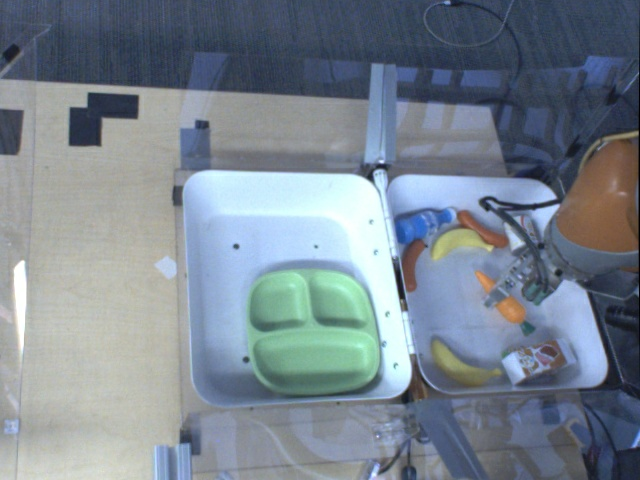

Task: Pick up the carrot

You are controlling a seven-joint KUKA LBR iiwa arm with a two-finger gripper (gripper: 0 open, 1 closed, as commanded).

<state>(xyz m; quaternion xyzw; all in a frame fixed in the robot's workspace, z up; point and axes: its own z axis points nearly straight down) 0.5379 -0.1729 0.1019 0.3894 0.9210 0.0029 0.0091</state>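
**Operator:** Logging from the remote desk. The two-finger gripper (520,286) sits low in the right-hand white plastic bin (592,368), at about 3 o'clock from the bin's middle. I cannot tell whether it is wide or narrow; the tips blur into what lies beneath them.

**Reviewer:** Where is the target?

**Operator:** The small orange tapered carrot (503,300) lies on the bin floor, slanting from 11 o'clock to 5 o'clock, directly at the tool's tip. Touching or just under it, I can't separate the two. I see nothing clearly lifted, so I judge the step in hand to be the descent or the closing, not the carry.

**Reviewer:** How does the carrot look?

**Operator:** Short, bright orange, fatter at the 5 o'clock end, with a green bit just beyond that end. Smooth, probably a plastic toy, so it may slip.

**Reviewer:** Neighbours?

**Operator:** At 11 o'clock of the carrot, a curved yellow banana (458,242); further on, a blue bottle (418,225). At 7 o'clock, a second yellow banana (462,361); at 5 o'clock, a small printed carton (537,360). The left-hand white bin (215,228) holds a green divided plate (313,330).

**Reviewer:** Next move?

**Operator:** My judgement: confirm a closure across the carrot's narrow width, then raise straight up and check it comes along.
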